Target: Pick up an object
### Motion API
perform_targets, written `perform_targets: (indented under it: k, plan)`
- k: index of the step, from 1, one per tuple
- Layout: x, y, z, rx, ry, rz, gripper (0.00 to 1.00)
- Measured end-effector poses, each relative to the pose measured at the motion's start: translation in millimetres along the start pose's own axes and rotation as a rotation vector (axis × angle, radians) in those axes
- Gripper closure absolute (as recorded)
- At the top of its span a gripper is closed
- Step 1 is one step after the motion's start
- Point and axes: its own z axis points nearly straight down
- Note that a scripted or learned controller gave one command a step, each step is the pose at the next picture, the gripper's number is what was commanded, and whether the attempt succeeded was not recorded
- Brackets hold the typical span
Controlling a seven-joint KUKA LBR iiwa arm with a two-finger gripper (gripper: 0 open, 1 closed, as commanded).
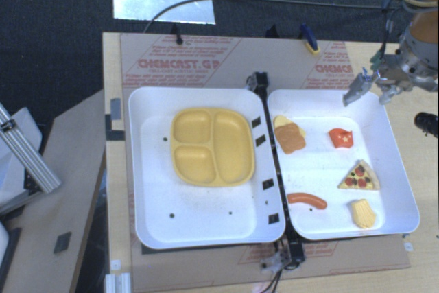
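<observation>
Up at the far right, the end effector [371, 87] hangs over the back edge of the right bin [405, 168], its two fingers spread apart with nothing between them. One finger [355, 90] points down toward the bin's rear rim, the other sits just beside the bin's right corner.

Below it, the right bin holds five small toy foods, all lying loose. A sandwich [289, 136] rests near the divider at the back left. A red pepper piece [341, 138] lies to its right, the closest thing to the end effector but well apart from it. A pizza slice [359, 177] sits further forward on the right, a sausage [307, 200] lies forward near the divider, and a pale yellow piece [363, 213] rests in the front right corner.

The left bin [152, 216] carries a yellow divided plate [211, 146] with three compartments, lying flat near its middle. Both bins sit on a cardboard-covered surface [206, 58].
</observation>
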Motion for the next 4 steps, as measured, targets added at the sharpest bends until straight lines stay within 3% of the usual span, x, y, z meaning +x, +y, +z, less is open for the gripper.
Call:
perform_targets:
  k: [1, 3, 4]
  plan:
    - [0.3, 2.0, -6.6, -0.011, -0.002, -0.002, 0.00]
    - [-10.6, -0.4, 113.9, -0.006, -0.001, 0.000, 0.00]
    - [-11.3, -2.5, 166.1, -0.021, -0.010, 0.001, 0.00]
